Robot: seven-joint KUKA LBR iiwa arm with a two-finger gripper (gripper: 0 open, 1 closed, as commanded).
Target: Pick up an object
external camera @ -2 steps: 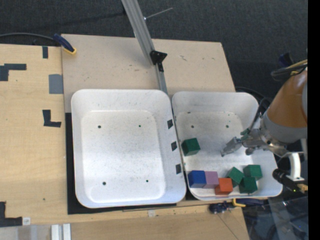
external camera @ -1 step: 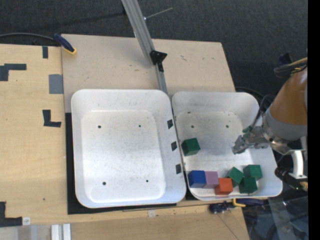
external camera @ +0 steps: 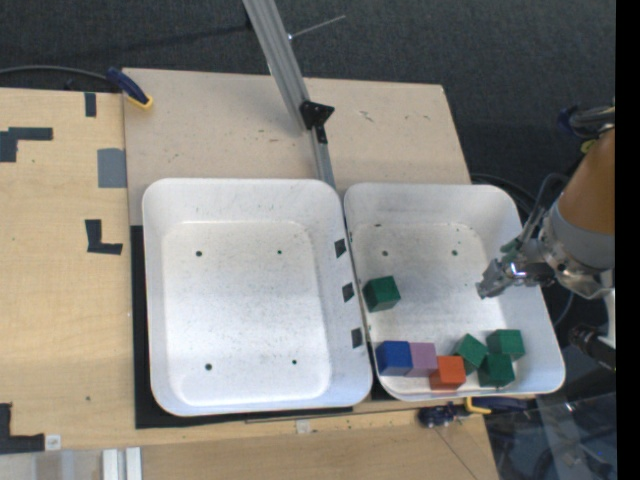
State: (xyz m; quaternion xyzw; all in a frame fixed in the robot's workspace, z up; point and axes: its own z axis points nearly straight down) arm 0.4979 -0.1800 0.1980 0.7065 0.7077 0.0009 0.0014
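In the right bin (external camera: 430, 200) a single green cube (external camera: 381, 292) lies near the left wall. Along the front wall sit a blue cube (external camera: 394, 356), a pale purple cube (external camera: 423, 357), an orange cube (external camera: 449, 371) and three green cubes (external camera: 492, 355) bunched at the front right corner. My gripper (external camera: 493, 283) hangs over the right side of this bin, above bare floor, with nothing seen between its fingers. It is well to the right of the lone green cube and behind the corner cluster.
The left bin (external camera: 245, 293) stands beside the right one, their walls touching. A slanted metal rail (external camera: 285, 63) runs from the top down to the bins' shared edge. A blue and yellow clamp (external camera: 130, 85) lies at the bench's back left.
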